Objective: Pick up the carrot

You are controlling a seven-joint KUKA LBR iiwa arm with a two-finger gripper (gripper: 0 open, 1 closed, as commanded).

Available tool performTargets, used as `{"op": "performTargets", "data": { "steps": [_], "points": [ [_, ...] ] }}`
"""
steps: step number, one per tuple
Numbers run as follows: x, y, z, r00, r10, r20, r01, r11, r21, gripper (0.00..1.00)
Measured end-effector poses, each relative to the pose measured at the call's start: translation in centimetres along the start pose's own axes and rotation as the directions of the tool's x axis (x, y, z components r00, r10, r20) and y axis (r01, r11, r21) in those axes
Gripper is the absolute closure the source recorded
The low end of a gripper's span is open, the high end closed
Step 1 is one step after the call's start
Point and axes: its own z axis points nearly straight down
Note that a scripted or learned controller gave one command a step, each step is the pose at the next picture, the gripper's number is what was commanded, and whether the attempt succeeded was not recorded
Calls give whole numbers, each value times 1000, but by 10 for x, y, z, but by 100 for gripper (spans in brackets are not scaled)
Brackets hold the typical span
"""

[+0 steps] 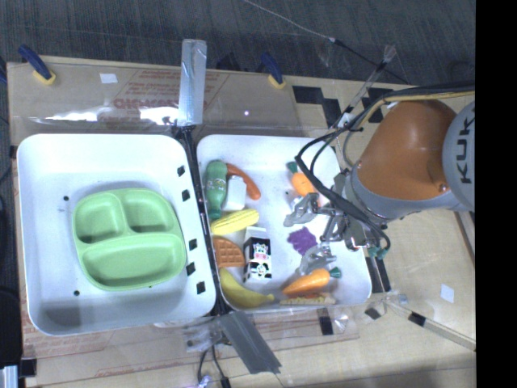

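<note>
The gripper (pixel 311 231) hangs over the right side of the right bin (pixel 266 148), reaching in from the arm (pixel 404 164) with its orange band. Its two metal fingers (pixel 300 211) stand spread wide apart, one toward the far side of the bin and one toward the near side, with nothing between them but the bin floor and a small bunch of purple grapes (pixel 300 238), which lies low in the gap and seems to be untouched by either finger.

The carrot (pixel 308 282) lies flat at the near right corner of the right bin, orange with a green tip pointing right. It sits just beside the nearer finger, on its near side, outside the gap between the fingers; whether the fingertip touches it is hard to tell from this slant. A second orange piece (pixel 300 183), possibly another carrot, lies just past the farther finger, partly behind cables.

To the left in the same bin lie a banana (pixel 242 293), a waffle (pixel 229 253), a small black-and-white carton (pixel 258 259), a corn cob (pixel 234 221), a green bottle (pixel 216 186) and an orange-red pepper (pixel 246 182). The left bin (pixel 40 168) bears a green divided plate (pixel 128 237).
</note>
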Motion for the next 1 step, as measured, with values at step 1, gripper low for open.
{"op": "performTargets", "data": {
  "steps": [1],
  "points": [
    [-73,-54,90,1000,16,-7,-16,1000,-3,0]
  ]
}}
